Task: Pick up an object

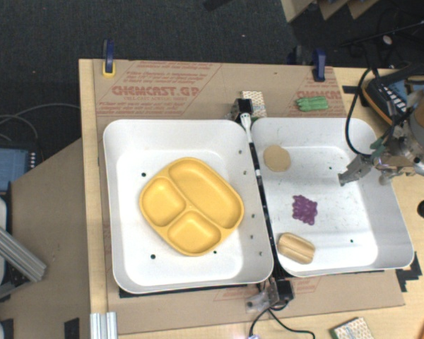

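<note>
So the bench (198,83) is a big brown board with red print across the far side, and two white bins sit on it side by side. The left bin (127,189) holds the biggest item by far, a yellow tray (191,205) with three compartments, sitting roughly in the middle and turned a bit askew. The right bin (381,239) is where I'm hanging out.

My arm (417,136) comes in from the right edge, and my gripper (367,167) sits over the right bin's far right part, near its wall. One finger (352,172) sticks out to the left, pointing down toward the bin floor. Honestly can't tell whether my jaws are spread or pressed together from this angle, the rest is a jumble of grey metal and black cable. Nothing visible between them.

Stuff in my bin, big to small-ish: a tan bread roll (296,248) near the front left corner, a purple grape bunch (304,209) about mid-bin, and a round tan cookie (276,159) toward the far left. All three lie well apart from my gripper, with the grapes closest.

Outside the bins, a little green thing (311,104) lies on the board behind the right bin.
</note>
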### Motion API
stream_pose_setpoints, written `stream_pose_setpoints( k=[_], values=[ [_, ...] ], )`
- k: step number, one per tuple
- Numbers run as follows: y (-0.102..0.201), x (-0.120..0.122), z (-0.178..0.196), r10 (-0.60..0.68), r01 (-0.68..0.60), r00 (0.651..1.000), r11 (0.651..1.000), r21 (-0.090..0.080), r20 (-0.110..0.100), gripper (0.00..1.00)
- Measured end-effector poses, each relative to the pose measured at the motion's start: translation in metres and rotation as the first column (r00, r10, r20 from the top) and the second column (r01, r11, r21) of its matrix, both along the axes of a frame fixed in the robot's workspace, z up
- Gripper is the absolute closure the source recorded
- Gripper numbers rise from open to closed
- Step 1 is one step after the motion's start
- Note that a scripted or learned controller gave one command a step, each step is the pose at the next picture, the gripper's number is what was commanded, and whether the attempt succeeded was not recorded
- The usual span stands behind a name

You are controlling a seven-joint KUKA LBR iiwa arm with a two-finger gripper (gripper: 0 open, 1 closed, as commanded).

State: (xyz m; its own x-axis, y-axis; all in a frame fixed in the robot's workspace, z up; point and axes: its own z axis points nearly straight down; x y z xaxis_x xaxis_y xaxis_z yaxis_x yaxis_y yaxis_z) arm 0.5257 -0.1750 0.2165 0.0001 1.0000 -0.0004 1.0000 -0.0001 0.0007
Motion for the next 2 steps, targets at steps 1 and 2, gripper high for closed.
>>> stream_pose_setpoints(
  k=[1, 2],
  values=[
    [0.029, 0.021, -0.138, 0.002, -0.002, 1.000, 1.000, 0.003, -0.003, 0.00],
    [0.077, 0.067, -0.132, 0.005, -0.005, 1.000, 1.000, 0.000, 0.005, 0.00]
  ],
)
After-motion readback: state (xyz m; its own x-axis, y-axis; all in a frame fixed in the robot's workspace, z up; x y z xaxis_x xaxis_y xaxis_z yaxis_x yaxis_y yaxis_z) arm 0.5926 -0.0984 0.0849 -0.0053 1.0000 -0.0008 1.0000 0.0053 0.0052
